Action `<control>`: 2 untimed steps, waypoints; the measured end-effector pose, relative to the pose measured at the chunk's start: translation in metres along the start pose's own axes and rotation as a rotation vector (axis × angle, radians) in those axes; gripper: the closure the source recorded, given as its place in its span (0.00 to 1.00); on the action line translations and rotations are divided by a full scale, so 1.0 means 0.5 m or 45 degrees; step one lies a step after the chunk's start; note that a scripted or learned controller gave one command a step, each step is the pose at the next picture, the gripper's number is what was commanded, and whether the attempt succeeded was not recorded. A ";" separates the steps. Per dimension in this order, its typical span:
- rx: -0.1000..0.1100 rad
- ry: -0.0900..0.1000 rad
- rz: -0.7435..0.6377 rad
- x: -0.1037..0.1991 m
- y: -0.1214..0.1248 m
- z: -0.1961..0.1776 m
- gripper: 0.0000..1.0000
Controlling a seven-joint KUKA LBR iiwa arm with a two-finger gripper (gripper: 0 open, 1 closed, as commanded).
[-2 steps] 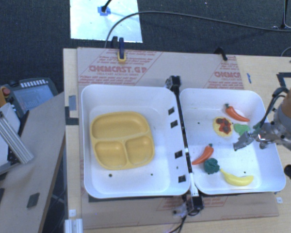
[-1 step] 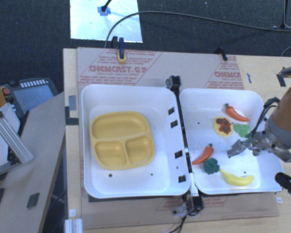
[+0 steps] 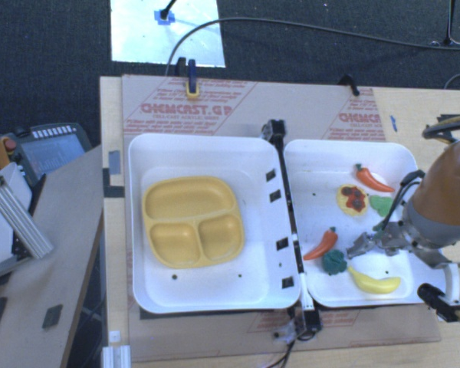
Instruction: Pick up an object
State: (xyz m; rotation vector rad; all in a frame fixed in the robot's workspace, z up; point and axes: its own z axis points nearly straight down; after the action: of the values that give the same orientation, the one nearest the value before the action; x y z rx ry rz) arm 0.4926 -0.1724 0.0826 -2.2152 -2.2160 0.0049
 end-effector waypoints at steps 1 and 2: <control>0.000 0.000 -0.001 -0.001 0.002 -0.019 1.00; -0.012 -0.005 -0.006 0.005 0.017 -0.134 1.00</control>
State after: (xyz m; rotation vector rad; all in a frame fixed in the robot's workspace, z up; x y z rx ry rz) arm 0.5018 -0.1703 0.1496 -2.2169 -2.2282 -0.0010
